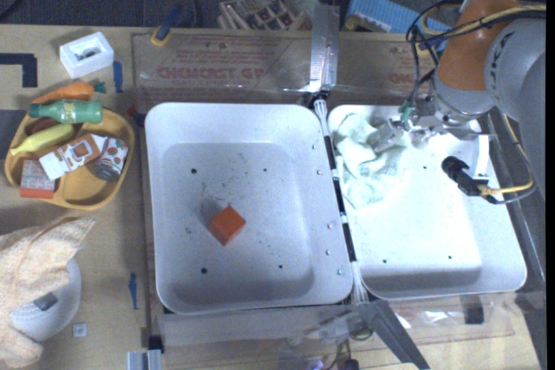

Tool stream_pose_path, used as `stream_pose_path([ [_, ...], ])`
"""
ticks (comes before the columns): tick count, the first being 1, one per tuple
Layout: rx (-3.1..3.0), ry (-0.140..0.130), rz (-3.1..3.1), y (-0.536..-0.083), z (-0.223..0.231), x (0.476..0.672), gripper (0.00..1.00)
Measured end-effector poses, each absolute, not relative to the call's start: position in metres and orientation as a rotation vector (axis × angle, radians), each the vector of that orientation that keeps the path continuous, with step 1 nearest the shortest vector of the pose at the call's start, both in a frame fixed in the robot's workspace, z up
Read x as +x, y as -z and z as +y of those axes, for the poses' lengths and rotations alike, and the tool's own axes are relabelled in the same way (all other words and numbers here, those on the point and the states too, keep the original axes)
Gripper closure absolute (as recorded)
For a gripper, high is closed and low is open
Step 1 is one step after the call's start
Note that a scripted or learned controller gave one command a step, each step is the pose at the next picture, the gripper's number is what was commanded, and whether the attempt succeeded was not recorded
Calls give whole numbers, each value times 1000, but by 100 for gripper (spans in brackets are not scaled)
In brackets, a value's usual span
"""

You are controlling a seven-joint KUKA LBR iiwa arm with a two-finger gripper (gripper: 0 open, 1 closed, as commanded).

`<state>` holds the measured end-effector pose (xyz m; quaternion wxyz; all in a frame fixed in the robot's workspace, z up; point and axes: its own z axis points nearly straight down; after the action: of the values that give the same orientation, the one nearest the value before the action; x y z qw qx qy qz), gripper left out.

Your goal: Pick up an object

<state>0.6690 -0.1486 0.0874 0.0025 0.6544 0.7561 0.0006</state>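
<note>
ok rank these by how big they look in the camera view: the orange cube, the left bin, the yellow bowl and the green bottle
Largest to smallest as they look in the camera view:
1. left bin
2. yellow bowl
3. green bottle
4. orange cube
The bottle and cube look close: the bottle is longer but thinner, so that order is unsure.
</note>
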Motion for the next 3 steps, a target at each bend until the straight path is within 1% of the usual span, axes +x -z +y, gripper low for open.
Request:
stream_pose_path([
  [1,1936,-2,2466,-88,-115,669,0],
  [2,2126,0,2311,-183,-71,657,0],
  [3,2180,-1,2260,-97,-99,634,0],
])
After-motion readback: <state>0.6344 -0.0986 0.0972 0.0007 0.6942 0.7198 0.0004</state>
